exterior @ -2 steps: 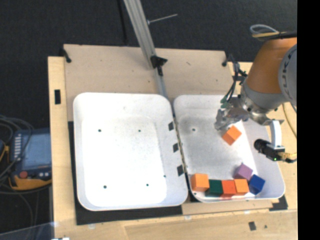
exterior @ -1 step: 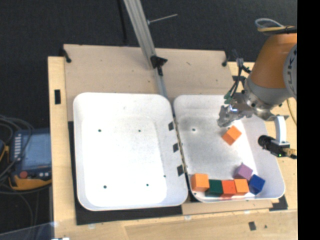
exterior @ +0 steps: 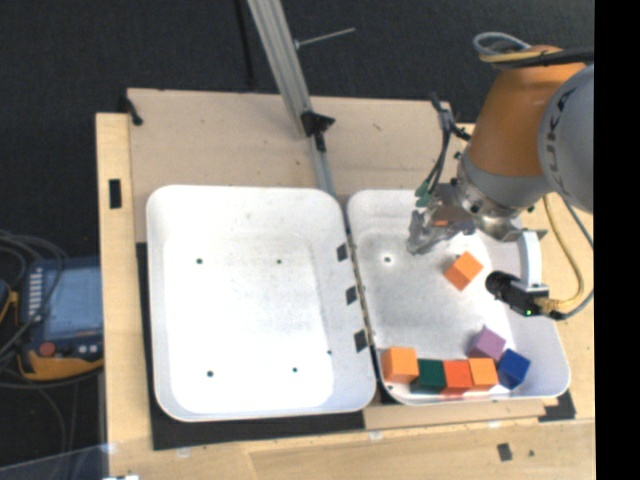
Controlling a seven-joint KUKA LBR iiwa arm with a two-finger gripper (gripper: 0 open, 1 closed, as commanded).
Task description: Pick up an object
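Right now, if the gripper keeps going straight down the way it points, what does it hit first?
Probably bare floor of the right bin. The gripper hangs over its upper part, left of the loose orange block, though depth is hard to judge from this view.

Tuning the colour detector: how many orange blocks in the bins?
4, all in the right bin. One orange block lies alone just below the claw. Three sit in the front row: left end, middle, next right. The arm may hide more.
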